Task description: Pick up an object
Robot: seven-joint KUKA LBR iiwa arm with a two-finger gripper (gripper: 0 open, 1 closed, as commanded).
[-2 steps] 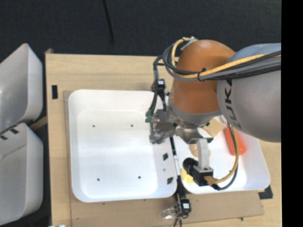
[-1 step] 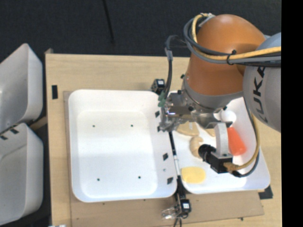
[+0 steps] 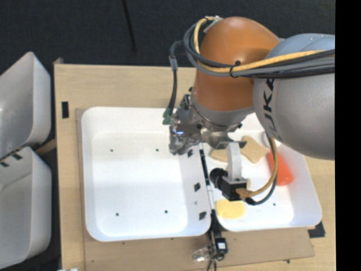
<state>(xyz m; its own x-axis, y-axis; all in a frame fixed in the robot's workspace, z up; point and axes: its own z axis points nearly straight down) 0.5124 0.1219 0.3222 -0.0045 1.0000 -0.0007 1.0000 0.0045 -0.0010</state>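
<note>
The bins (image 3: pixel 135 174) look like smooth, faintly glossy white plastic. The worktop (image 3: pixel 113 83) is matt pale wood. The arm's orange band (image 3: pixel 237 49) is smooth and shiny.

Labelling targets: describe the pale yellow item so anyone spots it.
Find the right-hand white bin, under the arm. In its near-left corner lies the pale yellow item. Its neighbours, a tan piece and an orange piece, sit farther back.

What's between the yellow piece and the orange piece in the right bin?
Nothing: only bare right bin floor separates the yellow piece and orange piece, per the camera view.
</note>
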